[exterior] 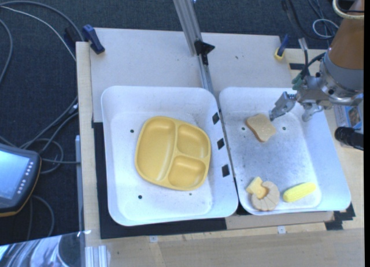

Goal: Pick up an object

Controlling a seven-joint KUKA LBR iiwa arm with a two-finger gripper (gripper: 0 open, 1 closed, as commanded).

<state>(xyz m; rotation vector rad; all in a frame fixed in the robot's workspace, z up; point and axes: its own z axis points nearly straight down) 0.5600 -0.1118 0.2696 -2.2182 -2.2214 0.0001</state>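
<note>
My gripper (289,114) hangs over the back of the right bin (324,156), open, with nothing between its fingers. Its left finger (278,108) is just right of and above a tan bread-like slice (261,127) that lies on the bin floor. Near the bin's front edge lie a yellow corn cob (299,191), a round tan cookie (267,199) and a small yellow cheese-like piece (255,187) leaning on the cookie.
The left bin (118,162) holds a yellow compartment tray (172,152). A metal pole (188,11) rises from the divider between the bins. Blue clamps (92,37) sit at the bench's back corners.
</note>
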